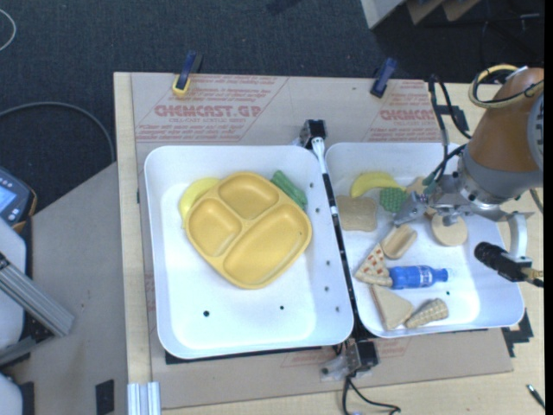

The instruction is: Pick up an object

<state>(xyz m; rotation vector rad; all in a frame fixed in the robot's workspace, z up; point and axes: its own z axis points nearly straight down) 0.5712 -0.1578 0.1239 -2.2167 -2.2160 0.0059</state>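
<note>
My gripper (425, 206) hangs low over the back of the right bin (497, 305), under the grey and orange wrist. It is just right of a green toy piece (393, 199) and above a tan oval piece (399, 241). A round beige cookie (449, 230) lies directly right of it. Around these lie a yellow banana (373, 182), a beige bread square (357, 213), a pizza slice (373, 268), a blue bottle (417, 276), a bread wedge (390, 306) and a waffle cone (427, 313). I see nothing held.
The left bin (173, 292) holds a yellow divided tray (249, 228), with a yellow piece (194, 195) poking out at its left and a green piece (289, 188) at its back right. A black fitting (499, 262) juts over the right bin's right side.
</note>
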